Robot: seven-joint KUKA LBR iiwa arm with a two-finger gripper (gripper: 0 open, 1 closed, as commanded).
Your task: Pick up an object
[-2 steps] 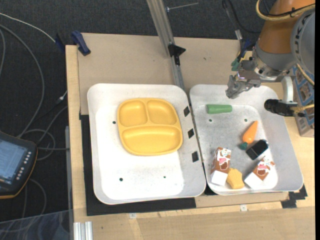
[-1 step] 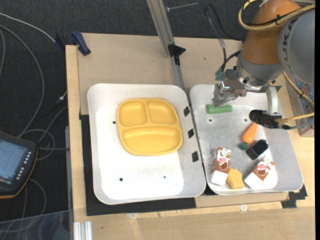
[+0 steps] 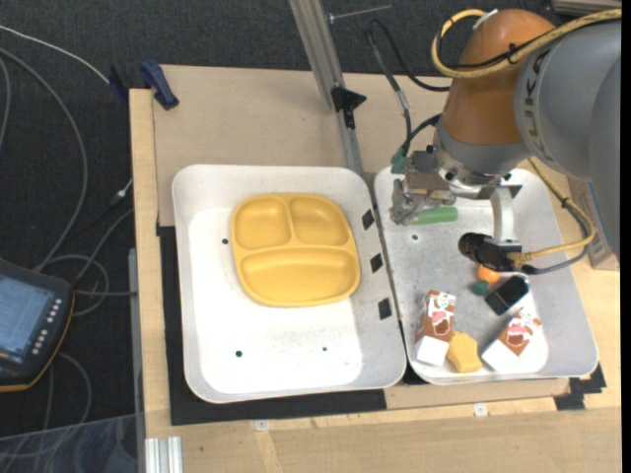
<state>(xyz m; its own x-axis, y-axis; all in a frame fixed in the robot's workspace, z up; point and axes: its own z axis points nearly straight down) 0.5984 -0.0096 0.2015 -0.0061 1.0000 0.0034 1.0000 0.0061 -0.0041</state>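
A green piece lies in the right bin, touching the gripper at its far end. I cannot tell how the claw stands, or if it has hold of anything. So I judge that the pick is not done; the lift is left. Other small things, a yellow block and cartons, lie near the front. The arm bends down over the bin's far part. The yellow tray rests in the left bin.
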